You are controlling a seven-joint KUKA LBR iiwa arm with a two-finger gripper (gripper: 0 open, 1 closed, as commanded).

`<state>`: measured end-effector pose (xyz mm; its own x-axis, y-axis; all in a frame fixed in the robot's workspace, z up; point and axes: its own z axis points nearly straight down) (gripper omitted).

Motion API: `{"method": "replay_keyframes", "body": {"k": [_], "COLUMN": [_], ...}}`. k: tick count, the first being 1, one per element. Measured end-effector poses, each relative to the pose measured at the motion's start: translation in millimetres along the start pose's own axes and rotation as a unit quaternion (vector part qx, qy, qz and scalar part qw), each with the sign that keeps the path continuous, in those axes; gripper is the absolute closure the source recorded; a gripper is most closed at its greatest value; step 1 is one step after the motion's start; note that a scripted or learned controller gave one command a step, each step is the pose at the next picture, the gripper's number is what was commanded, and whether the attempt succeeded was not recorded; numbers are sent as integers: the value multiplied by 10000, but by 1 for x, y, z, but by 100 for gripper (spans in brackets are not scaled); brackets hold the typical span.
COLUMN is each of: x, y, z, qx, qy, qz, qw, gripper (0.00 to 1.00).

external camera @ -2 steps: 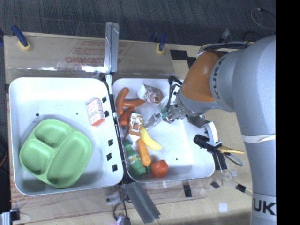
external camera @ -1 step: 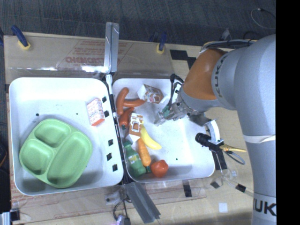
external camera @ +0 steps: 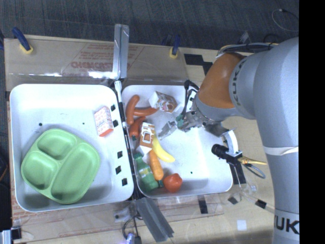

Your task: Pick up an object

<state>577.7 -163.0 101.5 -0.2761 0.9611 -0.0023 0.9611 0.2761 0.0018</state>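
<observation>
At the left of the frame, the left bin (external camera: 20,98) holds a green divided plate (external camera: 60,165) in its lower half and a small red-and-white carton (external camera: 103,121) near its upper right corner. Right of the divider, the right bin (external camera: 223,184) has its clutter along its left side: a sausage (external camera: 132,107) at the top, a small brown-and-white carton (external camera: 147,134) below it, a banana (external camera: 162,151), a carrot (external camera: 156,165), a green bottle (external camera: 144,174) and a tomato (external camera: 172,182) at the bottom. A crumpled wrapper (external camera: 165,102) lies in the upper middle. The gripper (external camera: 169,130) hangs at centre frame over bare bin floor, just right of the carton and above the banana; whether it is spread or closed cannot be told, and nothing is seen held. The banana looks the nearest candidate. A good grasp would likely straddle its narrow width, clear of the carton, and descend fully before closing.
</observation>
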Motion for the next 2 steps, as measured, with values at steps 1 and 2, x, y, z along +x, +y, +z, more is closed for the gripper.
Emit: {"method": "replay_keyframes", "body": {"k": [1, 2], "x": [62, 3], "y": [-33, 4], "z": [10, 10], "qx": [8, 7], "qy": [-6, 4], "qz": [102, 1193], "qw": [9999, 9929], "gripper": [0, 0]}}
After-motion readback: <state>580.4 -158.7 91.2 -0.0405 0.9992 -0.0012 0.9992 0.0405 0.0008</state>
